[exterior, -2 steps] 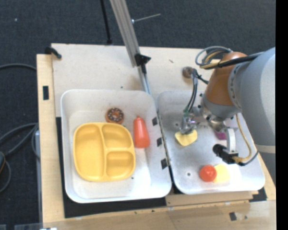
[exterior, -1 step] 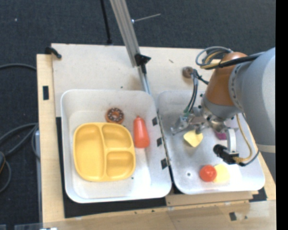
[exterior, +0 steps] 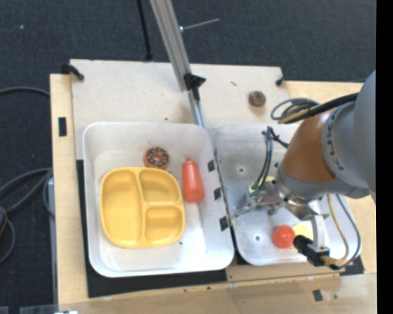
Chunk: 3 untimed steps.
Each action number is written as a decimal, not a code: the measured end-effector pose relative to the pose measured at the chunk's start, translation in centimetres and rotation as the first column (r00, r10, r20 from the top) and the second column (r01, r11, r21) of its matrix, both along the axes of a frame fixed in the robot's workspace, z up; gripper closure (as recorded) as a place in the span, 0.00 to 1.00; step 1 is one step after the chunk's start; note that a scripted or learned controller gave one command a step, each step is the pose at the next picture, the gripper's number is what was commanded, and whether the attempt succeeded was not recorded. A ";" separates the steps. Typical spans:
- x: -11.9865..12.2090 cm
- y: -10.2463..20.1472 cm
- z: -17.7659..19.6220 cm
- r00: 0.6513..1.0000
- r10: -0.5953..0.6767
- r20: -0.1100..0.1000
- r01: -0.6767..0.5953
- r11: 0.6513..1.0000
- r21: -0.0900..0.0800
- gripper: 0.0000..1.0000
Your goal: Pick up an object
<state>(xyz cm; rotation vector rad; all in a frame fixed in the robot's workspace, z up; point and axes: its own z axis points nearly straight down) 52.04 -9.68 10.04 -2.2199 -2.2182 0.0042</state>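
Pale wooden bench (exterior: pixel 124 90) carries 2 shallow white bins: left bin (exterior: pixel 111 142) mid-bench, right bin (exterior: pixel 249 244) toward the bench's right edge, both close to its lower edge in view. Grey arm w/ orange band (exterior: pixel 314 156) reaches over the right bin. The hand (exterior: pixel 262 201) hangs low above that bin's middle, apparently carrying nothing, but can't tell if it's released or clenched.

Left bin holds a yellow plastic divided plate (exterior: pixel 142 207); just beside it, a red-orange cylinder (exterior: pixel 192 180) and a small brown sprinkled doughnut (exterior: pixel 156 157). Right bin holds a small orange ball (exterior: pixel 282 236), near the hand on the side toward the bench's lower edge, not touching it. A small brown disc (exterior: pixel 257 98) lies on bare bench nr the upper edge.

Step, as I judge it: approach, no grasp yet. The ball looks like the likeliest target. Next move needs the hand centred over the ball, opened wide enough, lowered straight and closed gently, since a round thing rolls off easily.
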 end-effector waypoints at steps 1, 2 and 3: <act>2.0 -2.6 7.3 1.000 0.002 0.013 -0.002 1.000 -0.004 0.00; 3.7 -2.5 17.5 1.000 0.004 0.014 -0.004 1.000 -0.003 0.00; 2.1 -5.6 2.4 1.000 -0.002 -0.003 0.002 1.000 -0.001 0.00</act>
